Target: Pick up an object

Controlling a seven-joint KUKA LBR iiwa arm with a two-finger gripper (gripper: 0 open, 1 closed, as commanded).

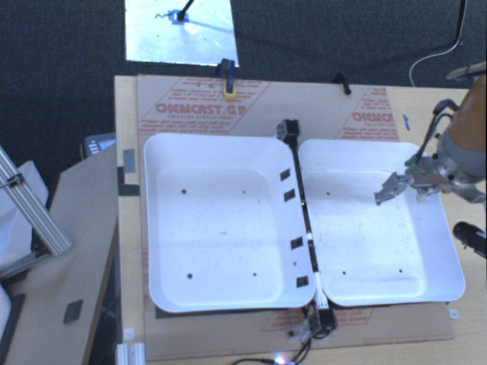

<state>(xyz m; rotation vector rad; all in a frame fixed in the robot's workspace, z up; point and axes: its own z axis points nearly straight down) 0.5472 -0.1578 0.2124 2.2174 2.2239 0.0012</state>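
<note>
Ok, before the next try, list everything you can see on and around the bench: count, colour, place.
Bins: 2, white, side by side on the bench; left bin, right bin.
Black clips: several, along the seam between the bins.
Board: 1, tan with red print, under the bins.
Yellow and blue clamp: 1, at the board's far edge.
Shiny sheet: 1, silver, on the dark floor beyond the bench.
Arm: 1, grey, reaching in from the right.
Gripper: 1, grey, over the right bin, nothing seen between its fingers.
</note>
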